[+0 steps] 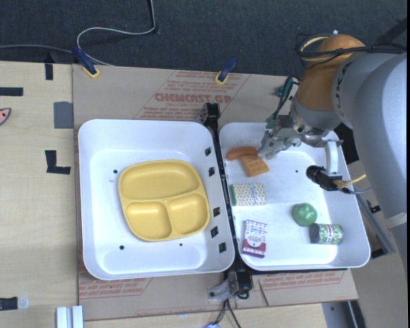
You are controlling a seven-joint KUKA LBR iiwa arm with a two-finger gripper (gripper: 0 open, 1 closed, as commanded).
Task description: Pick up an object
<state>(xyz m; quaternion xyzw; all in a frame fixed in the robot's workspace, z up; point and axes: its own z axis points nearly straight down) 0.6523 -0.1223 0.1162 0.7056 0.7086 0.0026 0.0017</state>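
Fingers of the gripper point(272, 144) sit low at the right bin's point(348, 248) far edge, just beside the orange wedge point(242, 153) and cracker point(255, 166); spread unreadable, nothing visibly held. I judge this the approach step; next I need a descent centred on one piece.

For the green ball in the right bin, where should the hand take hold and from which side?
Probably straight down from above, with the hand closing across the middle of the green ball. It looks round, so its widest part gives the surest hold. Set the fingers so none comes down on the small can, which lies close beside the ball on the bin's near side; the other sides look free.
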